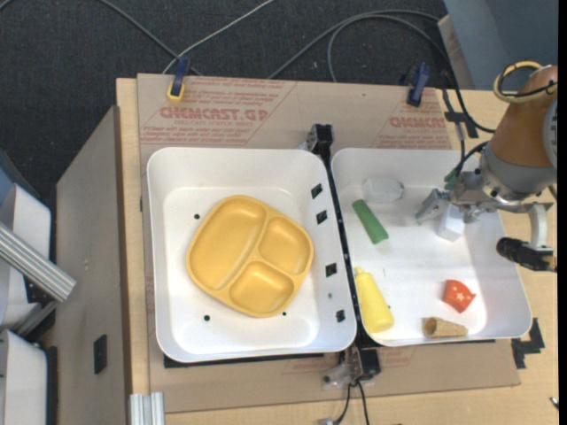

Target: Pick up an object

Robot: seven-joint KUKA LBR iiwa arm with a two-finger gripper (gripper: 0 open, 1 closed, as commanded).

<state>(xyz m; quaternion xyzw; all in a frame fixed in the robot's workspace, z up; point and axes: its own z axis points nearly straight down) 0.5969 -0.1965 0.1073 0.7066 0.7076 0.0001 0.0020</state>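
Observation:
The right bin (496,264) holds several small objects. A green stick (370,220) lies near its left wall, with a clear cup (383,188) just beyond it. A yellow bottle-shaped piece (372,300) rests by the front left corner. A red piece (457,295) and a tan cone (443,328) sit toward the front right. My gripper (446,215) hangs low over the back right part of this bin, to the right of the cup and the green stick. A small white shape (450,228) sits right at its tip.
The left bin (168,237) carries a yellow divided plate (250,255). A black divider with clips (330,228) runs between the bins. The arm (523,140) comes in over the right bin's far right edge. Cables trail behind the bench.

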